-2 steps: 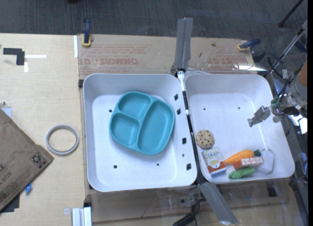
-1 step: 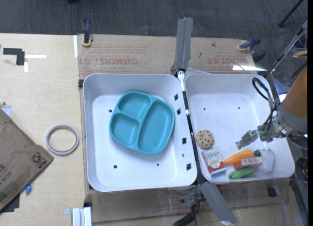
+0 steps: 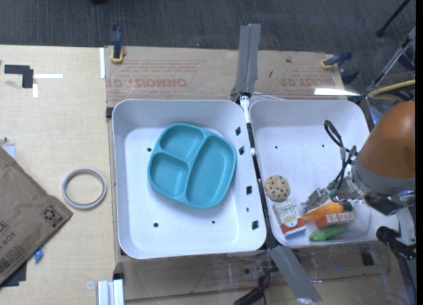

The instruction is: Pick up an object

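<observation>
Claw (image 3: 325, 197) low in right bin (image 3: 301, 125), grip state unclear, nothing seen held. Just beside: carrot (image 3: 328, 210), green pod (image 3: 326, 233), small carton (image 3: 288, 215). Centre over one item before closing. Farther: cookie (image 3: 277, 187), blue plate (image 3: 192, 165).

A robotics lab: taped cardboard (image 3: 218, 76) bench, clamps (image 3: 117, 51), two white bins (image 3: 122, 165).

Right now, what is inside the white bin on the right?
The right bin holds a cookie, a small carton, an orange carrot and a green vegetable. The arm covers the bin's right side, so anything beneath it is hidden.
</observation>
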